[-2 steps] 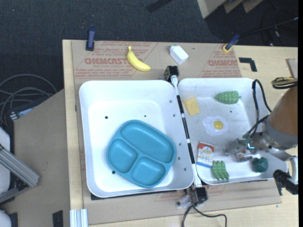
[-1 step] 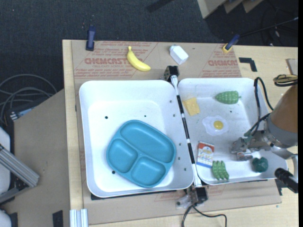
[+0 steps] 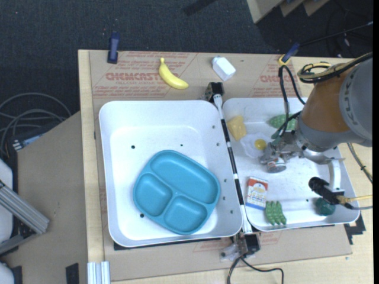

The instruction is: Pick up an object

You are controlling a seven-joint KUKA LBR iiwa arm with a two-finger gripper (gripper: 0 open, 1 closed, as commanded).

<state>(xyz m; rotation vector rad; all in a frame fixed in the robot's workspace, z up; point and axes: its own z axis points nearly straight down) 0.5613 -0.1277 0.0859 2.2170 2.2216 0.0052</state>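
Two white bins sit side by side on the desk as I watch remotely. The left bin (image 3: 118, 129) carries a blue divided plate (image 3: 176, 190), and the right bin (image 3: 349, 215) holds the small clutter I want the arm (image 3: 337, 108) to pick from. The gripper (image 3: 275, 158) hangs low over the middle of the right bin, and I cannot tell how it is set from this slanted view.

To do this step well, I judge that I should commit to one isolated item, centre over it, and descend straight so nothing beside it gets nudged. The small yellow piece (image 3: 260, 144) looks the likeliest target. It lies on the bin floor just beside the gripper, on the side toward the left bin, apparently not yet grasped. A pale yellow object (image 3: 236, 127) sits farther that way near the bin wall. A red-and-white box (image 3: 256, 193) and a green toy (image 3: 275, 213) lie nearer the front edge, apart from the gripper.
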